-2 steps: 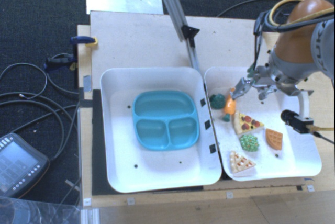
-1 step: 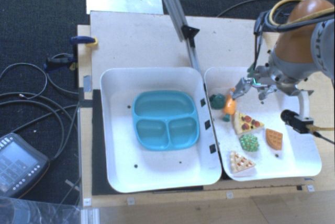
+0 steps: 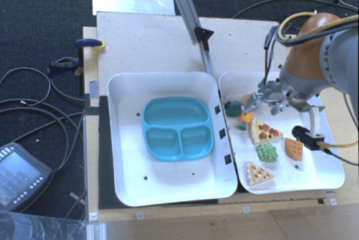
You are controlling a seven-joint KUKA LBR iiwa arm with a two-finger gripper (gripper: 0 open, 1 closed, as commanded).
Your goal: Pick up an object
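So the tool is down in the right bin, right next to the small orange piece and the dark green one. Can't tell its state from this angle. Stuff is packed tight around that orange piece, pizza slice just beside it, so I'd bet on a nudge or a double grab.

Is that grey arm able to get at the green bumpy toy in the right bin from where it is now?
Probably yes. The green bumpy toy lies uncovered in the right bin, with pizza slices close beside it, and the gripper hangs just above that bin.
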